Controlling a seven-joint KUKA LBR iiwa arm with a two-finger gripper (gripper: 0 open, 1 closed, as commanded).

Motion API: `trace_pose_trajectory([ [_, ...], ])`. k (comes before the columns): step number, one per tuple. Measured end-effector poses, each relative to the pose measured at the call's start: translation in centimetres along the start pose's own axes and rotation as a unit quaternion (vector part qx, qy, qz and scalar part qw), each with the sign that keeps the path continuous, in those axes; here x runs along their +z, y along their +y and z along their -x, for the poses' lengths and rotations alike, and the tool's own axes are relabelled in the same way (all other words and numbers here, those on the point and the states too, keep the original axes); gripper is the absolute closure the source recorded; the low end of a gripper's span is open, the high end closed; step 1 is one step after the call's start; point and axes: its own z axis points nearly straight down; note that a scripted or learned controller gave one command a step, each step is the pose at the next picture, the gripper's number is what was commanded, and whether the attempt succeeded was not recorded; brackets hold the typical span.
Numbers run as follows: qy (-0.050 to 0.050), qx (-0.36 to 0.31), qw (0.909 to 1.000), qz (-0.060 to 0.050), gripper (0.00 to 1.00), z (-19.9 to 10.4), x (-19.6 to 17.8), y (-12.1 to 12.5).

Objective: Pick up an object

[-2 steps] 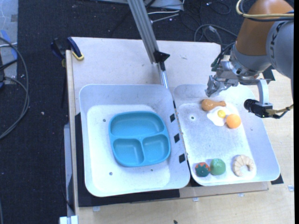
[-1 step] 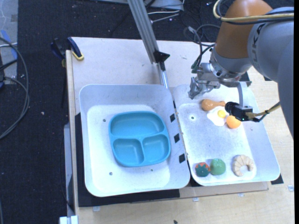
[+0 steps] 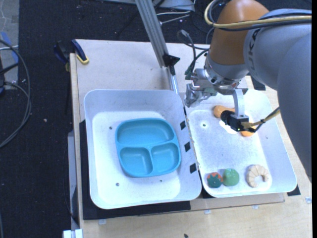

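Note:
The right bin (image 3: pixel 277 148) holds several small items. An orange piece (image 3: pixel 218 111) lies near its far edge, partly hidden behind the robot's wrist hardware. Along the near edge sit a small green and red item (image 3: pixel 214 180), a round green item (image 3: pixel 231 176) touching it, and a beige croissant-shaped piece (image 3: pixel 258 175). My gripper (image 3: pixel 192 99) hangs over the far left corner of the right bin, close to the wall between the two bins. It is left of the orange piece and well away from the near-edge items. Nothing shows in its grasp.
The left bin (image 3: pixel 99 133) holds a blue divided plate (image 3: pixel 147 147) in its middle. A slanted metal pole (image 3: pixel 156 31) rises behind the bins, close to the gripper. A blue and yellow clamp (image 3: pixel 79 52) sits at the bench's far left corner.

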Motion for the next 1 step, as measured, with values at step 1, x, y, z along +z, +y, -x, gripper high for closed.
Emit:
trace_pose_trajectory([
  [1, 0.0, -0.001, 1.0, 0.001, 1.0, -6.43, -0.48, 0.25],
])
